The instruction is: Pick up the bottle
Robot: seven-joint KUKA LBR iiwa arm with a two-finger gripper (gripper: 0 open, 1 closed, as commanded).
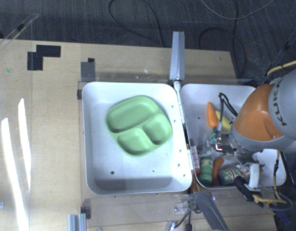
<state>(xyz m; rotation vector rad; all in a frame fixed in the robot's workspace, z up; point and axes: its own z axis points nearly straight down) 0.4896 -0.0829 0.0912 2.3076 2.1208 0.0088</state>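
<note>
The bottle (228, 175), small with a green label, lies on its side by the front wall of the right bin (196, 97). My gripper (219, 143) reaches down into that bin from the right, under the arm's orange band (256, 117). It hangs just above and slightly left of the bottle, among the clutter. The wrist hides much of the bin's right half.
An orange carrot-like item (212, 114) and a yellow piece (226, 124) lie behind the gripper. A red and green item (211, 170) sits left of the bottle. The left bin (92, 143) holds a green divided plate (138, 125). A metal post (177, 57) stands between the bins.
</note>
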